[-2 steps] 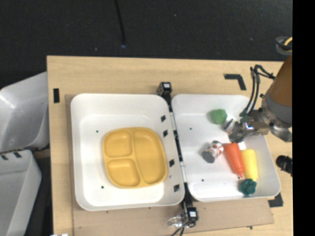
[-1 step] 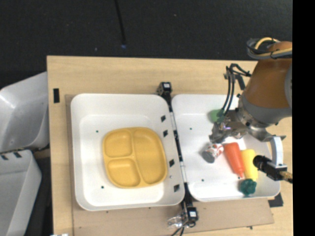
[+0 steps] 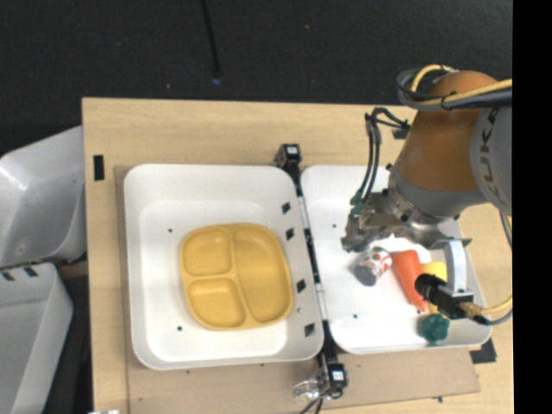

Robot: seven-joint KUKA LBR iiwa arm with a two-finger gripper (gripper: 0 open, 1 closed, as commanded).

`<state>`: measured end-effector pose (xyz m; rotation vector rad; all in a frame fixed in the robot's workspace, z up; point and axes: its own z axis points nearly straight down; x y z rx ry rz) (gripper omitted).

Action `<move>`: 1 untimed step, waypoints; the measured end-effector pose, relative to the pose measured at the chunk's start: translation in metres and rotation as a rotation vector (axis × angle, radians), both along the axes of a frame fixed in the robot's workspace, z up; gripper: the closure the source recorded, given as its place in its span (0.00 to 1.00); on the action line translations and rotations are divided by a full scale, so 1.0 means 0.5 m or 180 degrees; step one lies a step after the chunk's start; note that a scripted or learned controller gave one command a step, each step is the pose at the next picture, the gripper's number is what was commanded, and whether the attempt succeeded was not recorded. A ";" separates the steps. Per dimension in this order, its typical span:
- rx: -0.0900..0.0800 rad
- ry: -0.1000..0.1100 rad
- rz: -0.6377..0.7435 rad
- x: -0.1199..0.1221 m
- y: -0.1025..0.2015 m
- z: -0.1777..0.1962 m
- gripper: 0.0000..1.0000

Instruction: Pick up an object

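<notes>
The bench (image 3: 103,136) carries two white bins. The left bin (image 3: 142,317), well left of the claw, holds a yellow divided plate (image 3: 235,276). The claw (image 3: 355,234) hangs over the right bin (image 3: 332,188), near that bin's left wall. Whether it is released or clenched cannot be told. Just below and right of the claw lies a small grey can (image 3: 372,267), touching an orange carrot-shaped piece (image 3: 405,272). Further right lies a yellow piece (image 3: 436,271). A green piece (image 3: 434,328) rests at the bin's lower edge, apart from the claw.
</notes>
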<state>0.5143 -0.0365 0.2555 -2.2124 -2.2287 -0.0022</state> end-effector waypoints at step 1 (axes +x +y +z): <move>-0.0003 0.0004 -0.0003 -0.002 0.108 -0.028 1.00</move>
